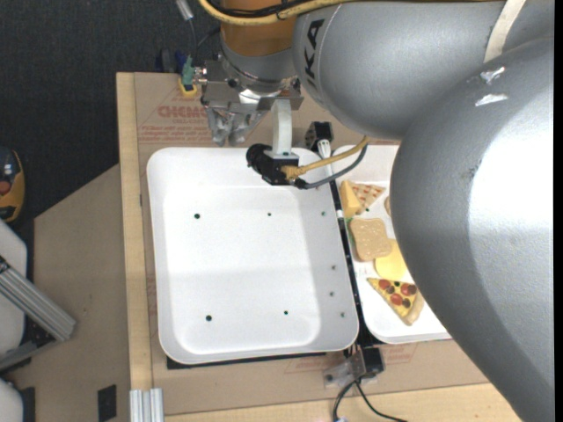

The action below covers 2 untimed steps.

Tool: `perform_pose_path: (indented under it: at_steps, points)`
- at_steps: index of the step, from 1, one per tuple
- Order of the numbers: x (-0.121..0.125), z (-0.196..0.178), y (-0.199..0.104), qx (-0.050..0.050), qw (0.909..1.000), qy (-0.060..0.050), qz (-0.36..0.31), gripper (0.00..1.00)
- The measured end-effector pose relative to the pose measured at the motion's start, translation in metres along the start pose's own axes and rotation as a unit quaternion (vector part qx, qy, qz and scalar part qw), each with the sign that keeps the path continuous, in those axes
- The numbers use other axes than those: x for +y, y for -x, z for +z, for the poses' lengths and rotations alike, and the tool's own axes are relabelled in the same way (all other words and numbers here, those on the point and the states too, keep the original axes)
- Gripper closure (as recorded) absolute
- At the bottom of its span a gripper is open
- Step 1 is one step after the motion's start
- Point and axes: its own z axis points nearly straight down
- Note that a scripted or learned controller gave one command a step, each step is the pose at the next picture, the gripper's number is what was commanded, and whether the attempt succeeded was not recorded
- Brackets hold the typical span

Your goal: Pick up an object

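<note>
You are looking at your arm (457,104), showing smooth, rounded grey casing with part of a dark "KUKA" marking. An orange band (259,11) is wrapping the section above the wrist, and a yellow cable is running along the casing beside a black one. A pale strip is crossing the grey shell. Metal hardware is sitting below the band.

Bright, even overhead light, soft shadow across the left bin (176,323), sharp focus.
</note>
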Motion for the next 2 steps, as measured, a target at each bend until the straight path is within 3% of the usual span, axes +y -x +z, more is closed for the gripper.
perform_pose_path:
  at_steps: [1, 2]
  points:
    - [0.022, 0.017, 0.038, 0.000, 1.0000, 0.002, 0.003, 1.00]
    - [0.022, 0.030, 0.114, 0.000, 1.0000, 0.002, 0.005, 1.00]
